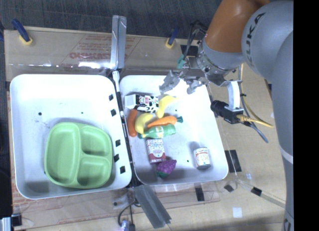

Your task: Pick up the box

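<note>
We had one fixed camera above the bench (259, 175), looking down aslant, both bins (30, 90) framed, arm (264, 31) entering right.

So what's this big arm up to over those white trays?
The grey and orange arm reaches in from the right, and its tool hangs open over the far end of the right bin, holding nothing. Just below it lies a pile of toy food: a small black-and-white box, a banana, a carrot, a bottle and a small can. The left bin holds a green divided plate.
</note>
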Robot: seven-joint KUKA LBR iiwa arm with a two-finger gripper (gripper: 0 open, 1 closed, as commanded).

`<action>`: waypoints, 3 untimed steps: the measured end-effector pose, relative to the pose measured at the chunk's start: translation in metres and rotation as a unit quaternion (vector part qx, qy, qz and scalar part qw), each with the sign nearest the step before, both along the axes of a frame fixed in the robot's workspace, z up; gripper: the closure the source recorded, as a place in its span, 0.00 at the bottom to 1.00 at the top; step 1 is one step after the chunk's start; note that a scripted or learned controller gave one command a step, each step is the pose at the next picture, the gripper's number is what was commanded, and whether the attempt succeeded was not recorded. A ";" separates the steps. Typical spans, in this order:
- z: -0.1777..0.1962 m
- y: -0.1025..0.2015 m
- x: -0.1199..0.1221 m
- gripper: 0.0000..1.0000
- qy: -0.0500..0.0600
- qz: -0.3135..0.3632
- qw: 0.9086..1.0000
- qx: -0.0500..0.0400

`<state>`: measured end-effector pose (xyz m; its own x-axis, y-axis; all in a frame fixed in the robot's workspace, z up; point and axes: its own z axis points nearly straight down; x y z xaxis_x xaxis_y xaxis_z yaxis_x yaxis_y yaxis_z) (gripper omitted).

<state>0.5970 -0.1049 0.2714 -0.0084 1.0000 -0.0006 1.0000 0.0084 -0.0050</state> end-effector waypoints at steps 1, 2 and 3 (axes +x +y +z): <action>-0.081 0.030 -0.089 0.00 0.000 -0.043 0.999 0.000; -0.177 0.008 -0.122 0.00 0.000 -0.074 0.997 0.001; -0.167 0.009 -0.121 1.00 0.000 -0.071 0.997 0.001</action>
